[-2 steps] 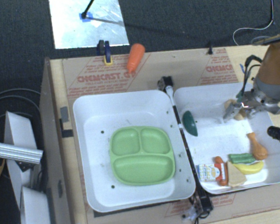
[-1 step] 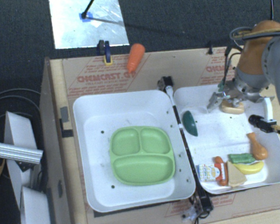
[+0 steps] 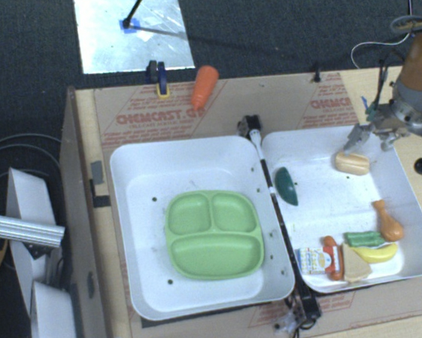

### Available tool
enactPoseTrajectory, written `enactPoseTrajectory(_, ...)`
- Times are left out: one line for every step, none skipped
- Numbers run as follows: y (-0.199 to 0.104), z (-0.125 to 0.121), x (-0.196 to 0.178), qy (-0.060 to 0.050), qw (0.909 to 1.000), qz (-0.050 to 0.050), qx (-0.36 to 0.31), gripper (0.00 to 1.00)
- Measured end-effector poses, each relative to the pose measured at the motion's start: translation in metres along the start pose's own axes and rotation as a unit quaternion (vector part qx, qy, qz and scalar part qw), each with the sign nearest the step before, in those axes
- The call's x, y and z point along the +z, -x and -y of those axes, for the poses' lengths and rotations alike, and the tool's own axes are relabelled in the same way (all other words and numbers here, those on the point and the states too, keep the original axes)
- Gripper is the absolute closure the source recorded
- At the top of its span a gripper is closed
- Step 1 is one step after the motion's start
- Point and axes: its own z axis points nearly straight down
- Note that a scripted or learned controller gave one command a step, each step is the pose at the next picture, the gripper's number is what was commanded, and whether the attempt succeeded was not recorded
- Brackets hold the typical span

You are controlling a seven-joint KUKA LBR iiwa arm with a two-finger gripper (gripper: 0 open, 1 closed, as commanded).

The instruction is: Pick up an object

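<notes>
Left bin point(image 3: 144, 210): a green divided plate point(image 3: 214, 232). Right bin point(image 3: 416, 209): a dark green pod point(image 3: 285, 186), toy foods at lower right, and a tan bread roll point(image 3: 352, 162) at upper right, probably light, rigid and smooth; grasp across its short axis. Gripper point(image 3: 370, 133) hovers just beside it, fingers apparently spread, pinching nothing.

Bright, even light; slight softness

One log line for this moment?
gripper: over right bin, far edge | nearest: bread roll | grasp: none seen | left bin: green tray
</notes>
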Motion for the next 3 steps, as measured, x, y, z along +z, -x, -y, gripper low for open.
enactPoseTrajectory(-0.013,-0.013,0.078,-0.002,1.0000,-0.001,-0.002,0.00)
enactPoseTrajectory(-0.003,-0.020,0.018,-0.001,1.0000,-0.001,-0.002,0.00)
enactPoseTrajectory(-0.035,-0.026,0.057,-0.001,1.0000,-0.001,-0.003,0.00)
